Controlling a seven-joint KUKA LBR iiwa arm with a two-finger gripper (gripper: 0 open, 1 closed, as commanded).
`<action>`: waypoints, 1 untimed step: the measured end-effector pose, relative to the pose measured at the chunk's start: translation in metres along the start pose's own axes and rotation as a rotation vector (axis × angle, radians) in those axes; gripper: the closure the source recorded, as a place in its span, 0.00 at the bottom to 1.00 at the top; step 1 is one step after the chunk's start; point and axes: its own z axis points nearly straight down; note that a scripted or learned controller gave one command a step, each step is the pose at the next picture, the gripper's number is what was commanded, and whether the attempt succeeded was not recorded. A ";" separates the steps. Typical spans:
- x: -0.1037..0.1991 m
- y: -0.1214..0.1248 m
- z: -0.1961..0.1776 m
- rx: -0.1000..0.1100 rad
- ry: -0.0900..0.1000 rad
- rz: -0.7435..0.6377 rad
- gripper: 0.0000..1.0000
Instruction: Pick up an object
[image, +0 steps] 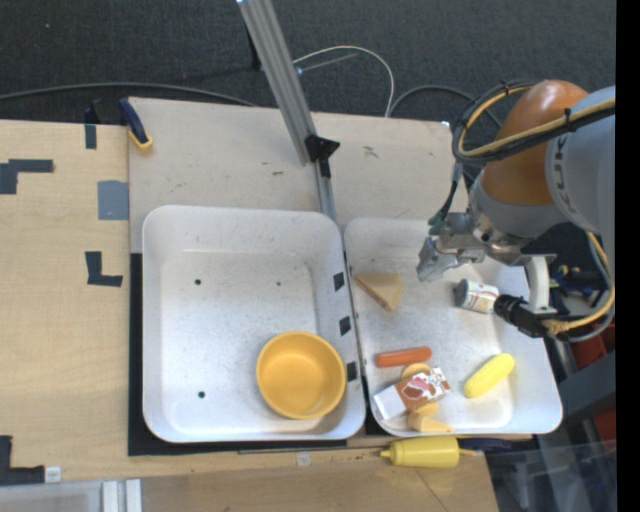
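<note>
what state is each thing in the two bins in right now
round yellow bowl: upright, in the left bin
tan wedge: lying flat, right bin
orange carrot-like stick: lying flat
yellow corn-like piece: lying flat, untouched
small grey bottle: on its side
metal gripper: above right bin, holding nothing visible

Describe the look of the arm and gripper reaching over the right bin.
The arm is grey with a rounded orange band near the wrist. Yellow and black cables loop over its top and trail down its right side. The gripper is a small metallic grey assembly with dark parts, hanging below the wrist.
</note>
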 end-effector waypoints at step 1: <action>0.047 0.008 -0.013 -0.001 0.000 0.000 1.00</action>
